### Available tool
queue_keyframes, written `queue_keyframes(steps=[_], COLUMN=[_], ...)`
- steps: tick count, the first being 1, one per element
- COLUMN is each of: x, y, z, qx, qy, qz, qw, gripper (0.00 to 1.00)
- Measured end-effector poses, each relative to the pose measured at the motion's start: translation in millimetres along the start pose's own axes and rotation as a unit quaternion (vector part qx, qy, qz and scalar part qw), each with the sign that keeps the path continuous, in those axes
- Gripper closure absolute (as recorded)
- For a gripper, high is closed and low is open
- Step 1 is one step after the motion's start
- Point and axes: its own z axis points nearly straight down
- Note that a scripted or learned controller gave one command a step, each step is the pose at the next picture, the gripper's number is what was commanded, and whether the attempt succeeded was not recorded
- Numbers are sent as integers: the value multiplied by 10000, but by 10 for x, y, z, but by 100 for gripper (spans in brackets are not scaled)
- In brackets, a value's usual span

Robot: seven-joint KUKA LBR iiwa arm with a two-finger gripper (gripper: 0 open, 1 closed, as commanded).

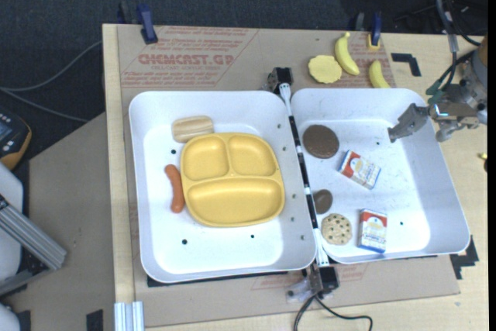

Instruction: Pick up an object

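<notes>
- The bench (186, 50) is a brown board with red print along its 12 o'clock side, and it bears both bins side by side.
- The left bin (147, 167) is shallow and white; the right bin (434, 190) touches it along a dark seam down the middle.
- A yellow divided tray (231, 179) sits in the middle of the left bin, with three compartments.
- The arm's gripper (425, 120) hangs over the 2 o'clock corner of the right bin, with nothing seen between its two fingers, which stand spread apart.
- A tan bread roll (192, 127) lies at the tray's 11 o'clock, just beside its rim.
- A red sausage (175, 187) lies at the tray's 9 o'clock, lengthwise along its side.
- A dark brown disc (320, 141) rests at 10 o'clock in the right bin.
- A small red-and-white carton (359, 169) lies tilted near the right bin's centre.
- A second small carton (373, 229) stands at 6 o'clock in that bin.
- A chocolate-chip cookie (335, 228) lies just beside it, toward 9 o'clock.
- A smaller brown disc (322, 201) lies at the cookie's 12 o'clock.
- On the bench beyond the right bin, at 12 o'clock, lie a yellow round piece (325, 68) and two bananas (348, 55).
</notes>
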Motion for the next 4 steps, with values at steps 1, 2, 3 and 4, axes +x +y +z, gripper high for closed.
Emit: queue_keyframes(steps=[1, 2, 3, 4], x=[386, 243, 261, 1102], y=[413, 400, 389, 438], z=[1008, 2021, 1899, 946], qx=[39, -35, -11, -38], qy=[18, -26, -3, 9], qz=[-26, 2, 6, -42], qw=[10000, 10000, 10000, 10000], gripper=[0, 0, 100, 100])
